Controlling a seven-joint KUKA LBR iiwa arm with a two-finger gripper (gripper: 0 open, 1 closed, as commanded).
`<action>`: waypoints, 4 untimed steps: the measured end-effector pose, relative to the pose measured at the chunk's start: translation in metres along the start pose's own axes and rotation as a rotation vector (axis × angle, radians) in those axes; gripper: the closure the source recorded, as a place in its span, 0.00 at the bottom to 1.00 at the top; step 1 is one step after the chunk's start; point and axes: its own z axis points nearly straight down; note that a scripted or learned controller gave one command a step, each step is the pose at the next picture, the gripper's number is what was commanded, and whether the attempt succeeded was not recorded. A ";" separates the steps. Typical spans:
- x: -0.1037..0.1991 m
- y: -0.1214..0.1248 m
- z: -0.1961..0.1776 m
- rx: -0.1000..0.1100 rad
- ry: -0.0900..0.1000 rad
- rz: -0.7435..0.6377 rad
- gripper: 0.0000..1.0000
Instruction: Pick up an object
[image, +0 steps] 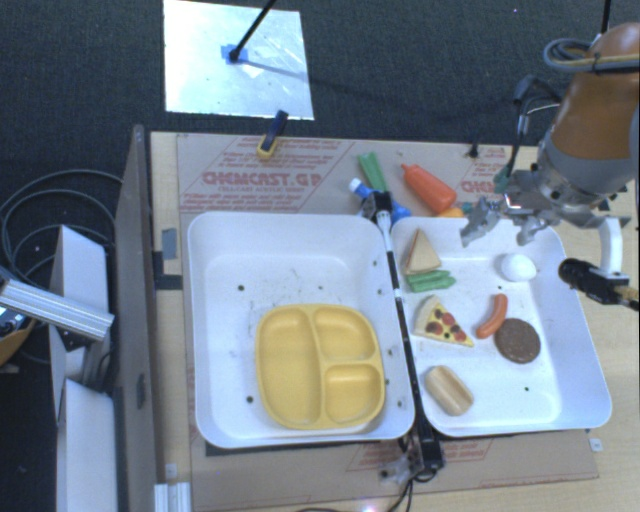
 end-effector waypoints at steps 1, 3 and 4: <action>-0.094 -0.007 0.102 0.009 -0.003 0.010 0.00; -0.100 -0.030 0.178 -0.003 -0.001 0.001 1.00; -0.018 -0.039 0.183 0.002 0.003 -0.006 1.00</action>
